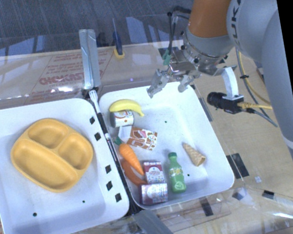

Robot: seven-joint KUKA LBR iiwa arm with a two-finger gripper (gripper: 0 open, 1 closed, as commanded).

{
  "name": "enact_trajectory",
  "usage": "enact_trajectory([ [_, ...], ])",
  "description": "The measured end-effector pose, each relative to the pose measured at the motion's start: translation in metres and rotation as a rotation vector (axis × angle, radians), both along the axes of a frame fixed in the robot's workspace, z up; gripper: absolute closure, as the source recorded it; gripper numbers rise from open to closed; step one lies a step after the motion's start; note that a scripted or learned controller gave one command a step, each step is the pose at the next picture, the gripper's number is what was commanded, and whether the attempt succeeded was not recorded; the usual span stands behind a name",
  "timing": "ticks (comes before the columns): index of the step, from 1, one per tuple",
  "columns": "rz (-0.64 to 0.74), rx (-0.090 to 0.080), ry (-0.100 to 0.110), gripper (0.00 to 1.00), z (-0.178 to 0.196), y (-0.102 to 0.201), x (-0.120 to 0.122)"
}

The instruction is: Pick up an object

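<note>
Above the right bin's (pixel 208 131) far edge our gripper (pixel 170 84) hangs spread and empty; we should centre over the ice-cream cone (pixel 194 153), which lies apart, before descending.

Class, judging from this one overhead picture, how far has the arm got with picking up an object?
Done: nothing lifted; banana, carrot, green bottle and cone all lie in the right bin. In hand: the gripper hangs open over that bin's back edge, holding nothing. Left: choose an item, descend, close, lift.
</note>
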State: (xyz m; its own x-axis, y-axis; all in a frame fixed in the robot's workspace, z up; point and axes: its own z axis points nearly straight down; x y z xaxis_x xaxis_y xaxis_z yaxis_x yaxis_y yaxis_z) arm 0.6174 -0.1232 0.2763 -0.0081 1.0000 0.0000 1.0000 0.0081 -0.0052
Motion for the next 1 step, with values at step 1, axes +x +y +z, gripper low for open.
enact_trajectory([
  [1, 0.025, 0.0, 0.001, 0.0, -0.1379, 0.0267, -0.0412],
])
